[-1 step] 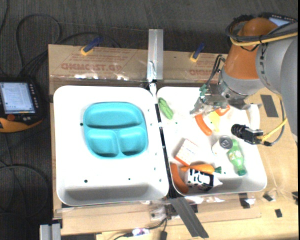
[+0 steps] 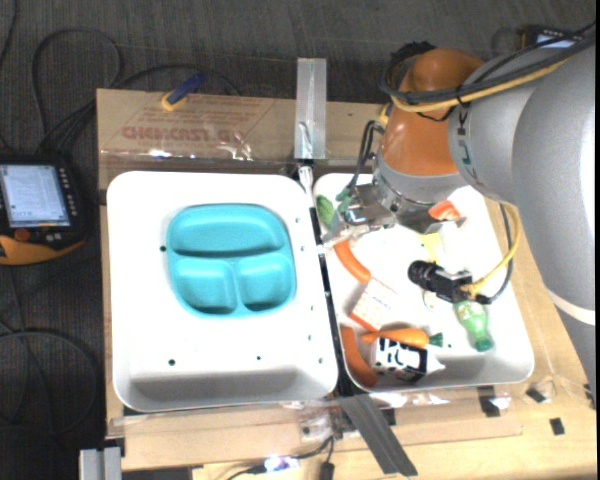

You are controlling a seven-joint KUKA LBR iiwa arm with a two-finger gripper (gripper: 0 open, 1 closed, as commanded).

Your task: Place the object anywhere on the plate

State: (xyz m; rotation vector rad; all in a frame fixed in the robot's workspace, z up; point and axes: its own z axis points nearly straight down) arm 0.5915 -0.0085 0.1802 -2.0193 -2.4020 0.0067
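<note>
Two white bins side by side, seen from above. Left bin (image 2: 130, 368) has the teal plate (image 2: 232, 258), bare, ready for drop. My gripper (image 2: 352, 211) is low over the right bin's (image 2: 510, 358) clutter, near an orange object (image 2: 352, 261). Grip state: can't tell.

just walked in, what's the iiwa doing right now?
It's working a pick-and-place. The arm reaches over the right bin, with its gripper low at that bin's upper left corner among small toys: a green piece, a carrot, a green bottle. Whether anything is grasped can't be made out. The teal plate in the left bin has nothing on it, so no placement yet.
</note>
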